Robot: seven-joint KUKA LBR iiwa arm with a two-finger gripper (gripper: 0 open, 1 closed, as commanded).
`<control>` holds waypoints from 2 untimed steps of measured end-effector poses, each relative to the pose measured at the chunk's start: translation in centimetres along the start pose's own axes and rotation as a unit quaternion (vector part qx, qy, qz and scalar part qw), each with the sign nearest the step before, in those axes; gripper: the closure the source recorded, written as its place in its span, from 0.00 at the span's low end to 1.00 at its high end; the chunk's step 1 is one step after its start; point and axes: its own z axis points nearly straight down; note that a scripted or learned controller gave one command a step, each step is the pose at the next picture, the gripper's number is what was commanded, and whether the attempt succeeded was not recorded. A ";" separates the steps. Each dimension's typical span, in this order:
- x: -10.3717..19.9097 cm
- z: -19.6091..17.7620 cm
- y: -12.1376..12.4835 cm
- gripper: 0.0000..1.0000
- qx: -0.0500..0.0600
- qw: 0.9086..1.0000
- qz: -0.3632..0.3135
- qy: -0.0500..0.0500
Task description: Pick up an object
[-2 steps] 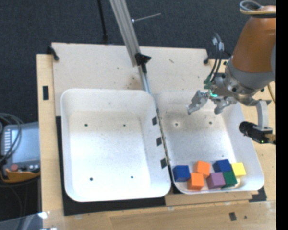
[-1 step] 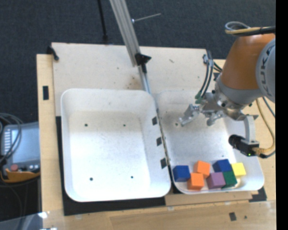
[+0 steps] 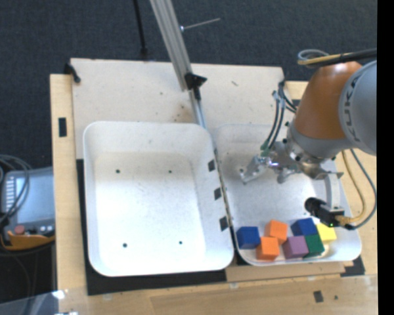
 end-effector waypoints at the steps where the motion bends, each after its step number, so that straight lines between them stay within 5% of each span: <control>1: 0.7 5.6 0.5 0.00 0.000 1.000 0.002 0.000; 2: 0.6 4.2 0.7 1.00 -0.004 1.000 0.004 0.001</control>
